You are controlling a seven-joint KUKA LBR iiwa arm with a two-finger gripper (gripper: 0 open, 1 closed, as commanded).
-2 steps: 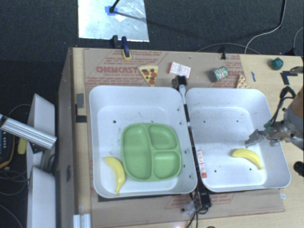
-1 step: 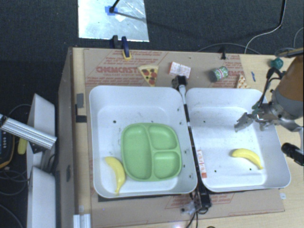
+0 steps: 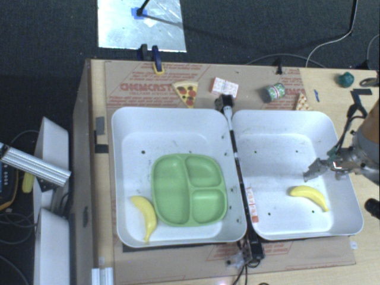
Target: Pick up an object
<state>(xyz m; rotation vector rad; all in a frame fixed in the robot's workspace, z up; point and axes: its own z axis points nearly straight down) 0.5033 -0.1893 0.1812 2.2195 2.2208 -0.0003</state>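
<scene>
**Gripper low over right bin, banana just below it**

You've got two white bins side by side on the bench. In the right bin [image 3: 279, 129] there's one yellow banana [image 3: 309, 196], lying flat near the front-right corner, curved, ends pointing left and down-right. That's your nearest pick target.

The gripper [image 3: 323, 168] comes in from the right edge w/ the grey arm behind it. It sits over the right bin's right side, just above and slightly right of the banana in the view. Finger state: can't tell from this angle, the tip is a dark blurred shape and you can't make out any gap. Nothing visible between the fingers; the banana lies apart from the tip.

Left bin [image 3: 172, 120] holds a green divided plate [image 3: 190, 189], three compartments, roughly centred toward the front. A second banana [image 3: 145, 216] lies at the plate's lower-left edge, touching or nearly touching its rim; can't say which.

Behind the bins, on the cardboard: a toy pizza slice [image 3: 186, 92], a small white-and-red packet [image 3: 225, 87], a small green can [image 3: 275, 92] on its side, and a teal ball-like obj. [image 3: 346, 79] at far right.
</scene>
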